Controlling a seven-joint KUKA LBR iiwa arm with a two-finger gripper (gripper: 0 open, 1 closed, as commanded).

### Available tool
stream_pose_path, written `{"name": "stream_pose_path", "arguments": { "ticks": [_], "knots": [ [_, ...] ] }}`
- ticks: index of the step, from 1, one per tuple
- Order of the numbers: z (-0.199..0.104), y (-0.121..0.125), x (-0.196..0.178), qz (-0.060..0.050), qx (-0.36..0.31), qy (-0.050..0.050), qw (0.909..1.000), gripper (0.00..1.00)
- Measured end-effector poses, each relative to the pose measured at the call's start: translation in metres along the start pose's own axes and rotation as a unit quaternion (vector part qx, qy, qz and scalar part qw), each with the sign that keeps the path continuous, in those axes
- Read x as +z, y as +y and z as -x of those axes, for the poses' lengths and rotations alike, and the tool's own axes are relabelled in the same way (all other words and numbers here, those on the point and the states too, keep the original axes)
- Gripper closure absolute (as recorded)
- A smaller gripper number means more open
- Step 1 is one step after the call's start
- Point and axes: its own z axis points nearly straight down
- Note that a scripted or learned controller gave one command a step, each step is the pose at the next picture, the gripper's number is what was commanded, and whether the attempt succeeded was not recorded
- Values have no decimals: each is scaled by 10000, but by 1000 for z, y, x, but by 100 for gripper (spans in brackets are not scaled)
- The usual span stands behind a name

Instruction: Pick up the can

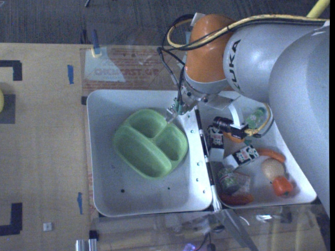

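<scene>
Above the seam between the two bins hangs the grey arm [282, 61], the biggest thing on the bench, its orange band bulging over the wrist and its gripper [175, 110] reaching down near the far corner of the green tray. Whether the hand is released or clenched cannot be told from this angle; nothing shows between it. Next in size, the left bin [104, 192] holds one item: a green divided tray [151, 143] lying flat and slightly askew, with three shallow compartments that look bare. The right bin [309, 196] is crowded: a green bottle [255, 117] near the far wall, small black-and-white patterned boxes [245, 154], an orange carrot-like piece [271, 153], a pale round object [272, 168], an orange lump [281, 186] and a red piece [238, 198] along the near wall. The can [229, 179] appears to be the dark cylinder lying on its side toward the near-left corner of that bin, just beside the dividing wall and touching the red piece; its label is too blurred to read. As a judgement, it should be light, stiff and smooth, so it may roll or slip; the best hold would be across its round body at mid-length, fingers straddling the axis, with care for the wall close by.
</scene>
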Motion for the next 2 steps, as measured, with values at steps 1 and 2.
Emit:
{"name": "stream_pose_path", "arguments": {
  "ticks": [1, 2],
  "knots": [
    [7, -1, -73, -24, 870, -2, 9962, 100],
    [7, -1, -73, -26, 870, -1, 9962, 0]
  ]
}}
